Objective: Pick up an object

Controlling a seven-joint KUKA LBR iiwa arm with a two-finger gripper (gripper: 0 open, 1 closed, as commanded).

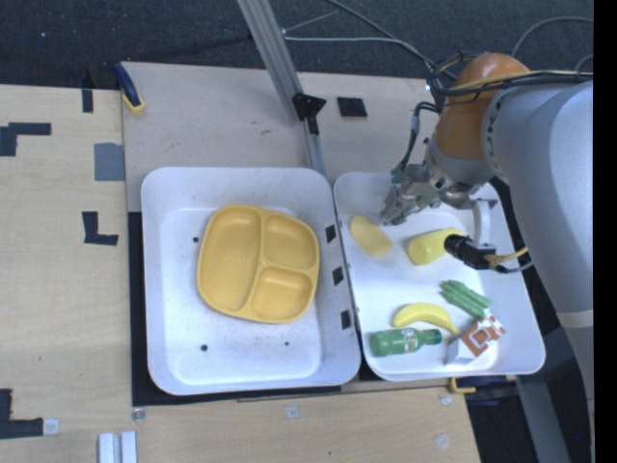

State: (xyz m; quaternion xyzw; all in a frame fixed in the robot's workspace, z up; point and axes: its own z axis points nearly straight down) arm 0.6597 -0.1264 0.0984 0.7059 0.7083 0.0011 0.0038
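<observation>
In the left white bin [164,258], at mid-frame, a yellow plastic divided plate [258,262] is seen lying flat — well apart from the work. In the right white bin [521,340] the gripper [400,207] hangs just right of a pale yellow rounded piece [370,236], the likely pick; whether it is spread or pressed together cannot be told, and a centred, straight descent is advised. Crowding is posed by a yellow cylinder-like block [428,248] close right, while a green pod-shaped toy [465,297], yellow banana [424,316], green bottle [404,340] and small orange-and-white packet [479,337] lie lower right.
</observation>
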